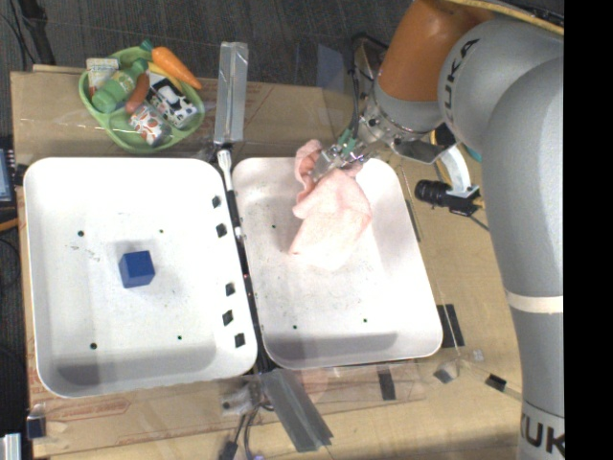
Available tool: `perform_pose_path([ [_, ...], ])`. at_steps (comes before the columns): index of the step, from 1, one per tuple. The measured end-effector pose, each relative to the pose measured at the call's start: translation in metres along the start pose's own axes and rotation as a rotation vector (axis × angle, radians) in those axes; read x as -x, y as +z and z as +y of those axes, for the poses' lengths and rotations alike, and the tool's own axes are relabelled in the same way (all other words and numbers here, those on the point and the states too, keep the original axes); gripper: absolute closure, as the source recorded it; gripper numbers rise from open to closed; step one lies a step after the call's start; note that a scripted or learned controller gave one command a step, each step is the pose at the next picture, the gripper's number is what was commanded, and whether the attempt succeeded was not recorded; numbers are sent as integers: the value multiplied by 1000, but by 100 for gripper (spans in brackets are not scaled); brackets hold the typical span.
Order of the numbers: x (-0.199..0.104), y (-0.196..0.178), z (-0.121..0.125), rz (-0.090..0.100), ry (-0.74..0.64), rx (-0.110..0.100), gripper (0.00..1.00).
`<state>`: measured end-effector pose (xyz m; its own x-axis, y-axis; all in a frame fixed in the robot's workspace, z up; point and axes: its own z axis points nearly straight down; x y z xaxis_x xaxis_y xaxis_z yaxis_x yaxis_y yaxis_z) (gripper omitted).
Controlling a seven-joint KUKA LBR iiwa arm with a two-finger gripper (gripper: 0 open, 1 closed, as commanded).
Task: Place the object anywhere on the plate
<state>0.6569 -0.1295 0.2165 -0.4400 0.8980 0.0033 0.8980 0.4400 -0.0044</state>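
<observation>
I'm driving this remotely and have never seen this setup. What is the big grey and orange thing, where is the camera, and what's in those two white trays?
The camera is fixed above the bench and looks down at a slant. The grey and orange machine is a robot arm reaching in from the right; its gripper is at the top edge of the right bin. A pink cloth hangs from the gripper and drapes into that bin, so the cloth looks held at its upper end. The left bin holds a small blue cube. Behind the bins stands a green bowl of toy food.

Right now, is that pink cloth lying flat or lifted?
Partly lifted: the pink cloth hangs from the end effector, its lower part draping into the right bin.
</observation>
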Motion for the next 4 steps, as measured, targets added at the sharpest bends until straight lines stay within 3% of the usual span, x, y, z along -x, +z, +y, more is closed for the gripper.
perform_pose_path([
  [1,-1,-12,1,-1,-7,1,100],
  [3,-98,-19,2,1,-820,-3,100],
  [4,-148,-20,8,2,-1118,-3,100],
])
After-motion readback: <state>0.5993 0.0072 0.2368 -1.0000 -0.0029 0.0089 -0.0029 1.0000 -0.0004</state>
